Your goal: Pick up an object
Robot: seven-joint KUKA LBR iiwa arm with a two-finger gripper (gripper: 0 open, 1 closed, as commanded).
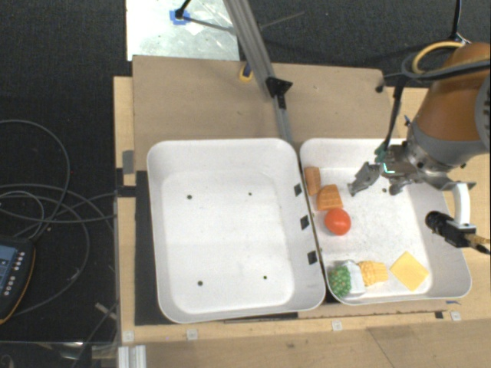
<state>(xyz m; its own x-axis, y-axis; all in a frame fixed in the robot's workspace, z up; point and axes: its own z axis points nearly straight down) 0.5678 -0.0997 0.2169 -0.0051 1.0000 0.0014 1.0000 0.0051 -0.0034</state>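
Jaws (377, 176) hang spread apart with nothing between them, over the top part of the right bin (453, 286). A round red tomato (337, 221) lies at about 7 o'clock from them, a little apart. An orange block (330, 198) and a thin orange stick (312, 180) lie at about 9 o'clock, close to the bin's left wall. Down at the bottom edge sit bumpy yellow corn (374, 271), a flat yellow square of cheese (410, 271) and a green lumpy thing (340, 280). Bare white floor shows in the middle of that bin. The left bin (230, 228) is smooth and white. The worktop (330, 106) is brown like cardboard.
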